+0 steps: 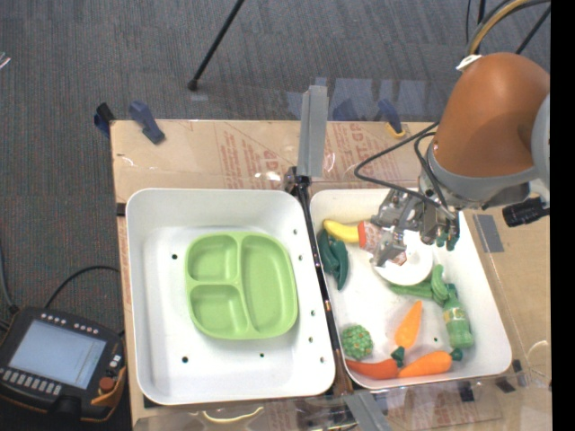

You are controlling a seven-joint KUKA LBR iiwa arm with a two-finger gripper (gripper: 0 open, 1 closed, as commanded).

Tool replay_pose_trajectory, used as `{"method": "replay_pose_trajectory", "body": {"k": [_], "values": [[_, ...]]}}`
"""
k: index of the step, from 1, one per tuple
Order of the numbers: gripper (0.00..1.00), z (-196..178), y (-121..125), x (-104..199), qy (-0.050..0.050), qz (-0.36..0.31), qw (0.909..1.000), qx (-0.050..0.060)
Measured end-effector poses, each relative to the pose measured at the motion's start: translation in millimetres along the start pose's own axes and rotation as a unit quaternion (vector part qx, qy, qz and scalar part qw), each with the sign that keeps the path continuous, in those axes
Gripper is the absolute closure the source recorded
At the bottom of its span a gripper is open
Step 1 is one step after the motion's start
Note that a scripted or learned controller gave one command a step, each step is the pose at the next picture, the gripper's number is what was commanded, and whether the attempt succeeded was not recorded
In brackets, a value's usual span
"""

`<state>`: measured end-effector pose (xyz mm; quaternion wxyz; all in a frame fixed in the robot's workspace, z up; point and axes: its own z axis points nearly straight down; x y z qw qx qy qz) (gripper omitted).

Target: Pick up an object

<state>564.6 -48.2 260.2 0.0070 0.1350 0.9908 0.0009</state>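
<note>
On the surface (225,151), the left bin (148,218) carries a green divided plate (241,285) lying flat near its middle. Just right of that plate comes the right bin (492,317), crowded with toy food: a dark green leafy piece (336,259) along its left wall, a banana (341,232) near its far left corner, a broccoli (357,340) and a red pepper (373,367) near the front, two carrots (409,323) (429,363), a green bottle (459,325) by the right wall. The end effector (393,248) hangs over a white dish (406,266) just right of the banana; whether its fingers are spread or closed cannot be told.
</note>
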Motion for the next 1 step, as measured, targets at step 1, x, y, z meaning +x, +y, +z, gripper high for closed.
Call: {"method": "replay_pose_trajectory", "body": {"k": [1], "values": [[1.00, -19.6, -15.9, -57.2, 0.005, -0.138, 0.9905, 0.001]]}}
